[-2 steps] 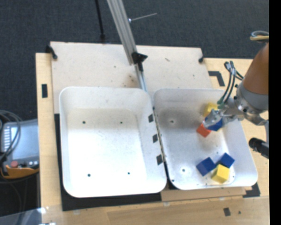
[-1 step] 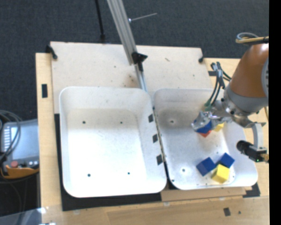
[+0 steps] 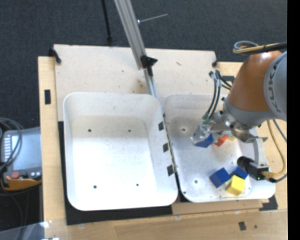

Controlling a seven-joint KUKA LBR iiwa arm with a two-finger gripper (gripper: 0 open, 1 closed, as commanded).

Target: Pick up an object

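So the gripper (image 3: 204,134) is down inside the right bin (image 3: 187,184), roughly mid-bin and a bit toward its far edge, with a dark blue piece (image 3: 205,141) right at the tip. Can't tell from this angle what the gripper's state is or whether it's actually got hold of that piece; it's just touching or right under it as far as I can see. A small orange bit (image 3: 220,141) sits just beside it on the arm side.

If it were me, I'd make sure the blue piece is squarely centred before lifting, then go straight up slowly so it doesn't drag the orange bit along or let the piece twist out.

Further out, near the bin's front right corner, there's a blue block (image 3: 220,177) touching a yellow block (image 3: 236,185), well apart from the gripper. The left bin (image 3: 70,149) sits alongside.
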